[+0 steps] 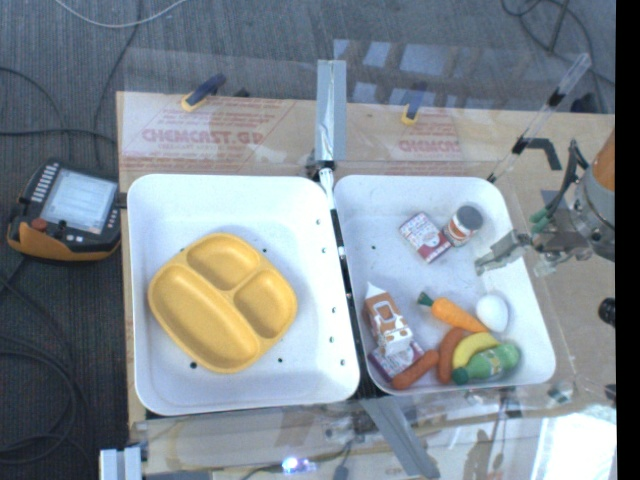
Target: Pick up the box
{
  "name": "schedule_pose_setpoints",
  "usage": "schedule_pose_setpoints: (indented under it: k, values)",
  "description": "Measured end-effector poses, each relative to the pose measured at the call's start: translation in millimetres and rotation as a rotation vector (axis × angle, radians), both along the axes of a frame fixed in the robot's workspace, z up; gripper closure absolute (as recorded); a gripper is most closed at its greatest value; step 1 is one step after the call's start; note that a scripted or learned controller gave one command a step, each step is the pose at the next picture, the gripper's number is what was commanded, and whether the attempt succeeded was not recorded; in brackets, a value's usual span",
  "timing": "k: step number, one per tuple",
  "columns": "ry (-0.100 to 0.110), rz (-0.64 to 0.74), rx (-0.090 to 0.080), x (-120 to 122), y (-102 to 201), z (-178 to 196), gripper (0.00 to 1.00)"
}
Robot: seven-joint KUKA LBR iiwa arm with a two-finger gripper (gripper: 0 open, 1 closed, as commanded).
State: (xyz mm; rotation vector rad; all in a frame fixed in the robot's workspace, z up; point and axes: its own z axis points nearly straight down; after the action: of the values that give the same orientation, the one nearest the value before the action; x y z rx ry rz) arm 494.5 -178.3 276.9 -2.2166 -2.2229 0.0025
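Observation:
A small red and white box (pixel 424 236) lies flat in the upper middle of the right bin (pixel 437 186). An orange and white carton (pixel 388 325) lies near that bin's front left corner. My gripper (pixel 515 250) hangs over the bin's right rim, to the right of the red box and apart from it. Nothing shows in the gripper's grasp. The grey arm (pixel 590 218) comes in from the right edge.
Around the box in the right bin are a small can (pixel 464 224), a white egg (pixel 492 313), a carrot (pixel 453 313), a banana (pixel 468 349), a green item (pixel 495 361) and a sausage (pixel 414 369). The left bin (pixel 170 203) holds a yellow divided plate (pixel 222 299). A teach pendant (pixel 68 211) lies far left.

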Motion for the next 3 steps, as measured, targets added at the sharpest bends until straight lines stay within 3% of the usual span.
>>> schedule_pose_setpoints:
  k: [1, 2, 3]
  values:
    - [-0.001, 0.105, -0.002, 88.3, 2.7, -5.9, 0.0]
    - [-0.001, 0.105, -0.002, 88.4, 2.7, -5.8, 0.0]
    - [0.002, 0.007, -0.002, 117.1, 33.0, -97.6, 0.0]
